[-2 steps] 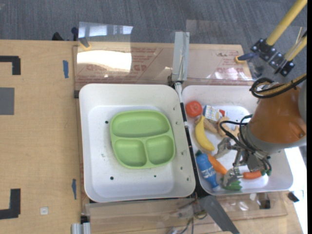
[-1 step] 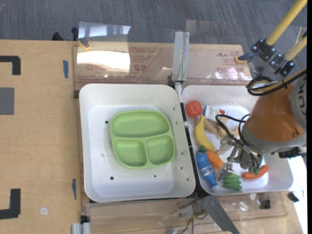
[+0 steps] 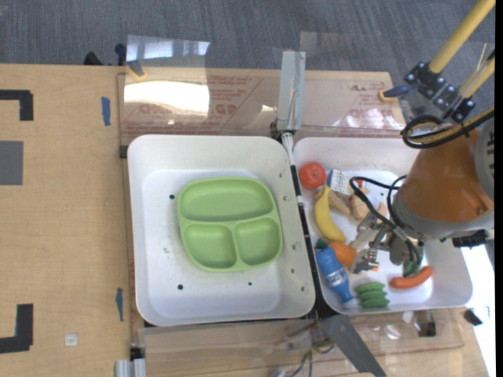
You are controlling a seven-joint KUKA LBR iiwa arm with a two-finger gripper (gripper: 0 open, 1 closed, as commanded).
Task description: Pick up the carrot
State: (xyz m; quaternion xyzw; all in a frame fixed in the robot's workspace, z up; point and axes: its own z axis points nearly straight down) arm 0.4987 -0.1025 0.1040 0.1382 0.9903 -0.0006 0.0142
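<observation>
The carrot (image 3: 343, 252), a short orange tapered piece, lies in the right bin (image 3: 452, 289) between a yellow banana (image 3: 326, 215) and a blue bottle (image 3: 334, 274). My gripper (image 3: 369, 250) hangs low in that bin under the orange wrist band, just to the right of the carrot and close beside it. Cables and the wrist body cover part of the gripper. I see nothing lifted off the bin floor.
The right bin also holds a red tomato (image 3: 312, 174), a white packet (image 3: 339, 181), a green pod (image 3: 372, 293) and a red-orange long piece with a green stem (image 3: 411, 279). A green divided plate (image 3: 229, 223) sits in the left bin (image 3: 149, 210).
</observation>
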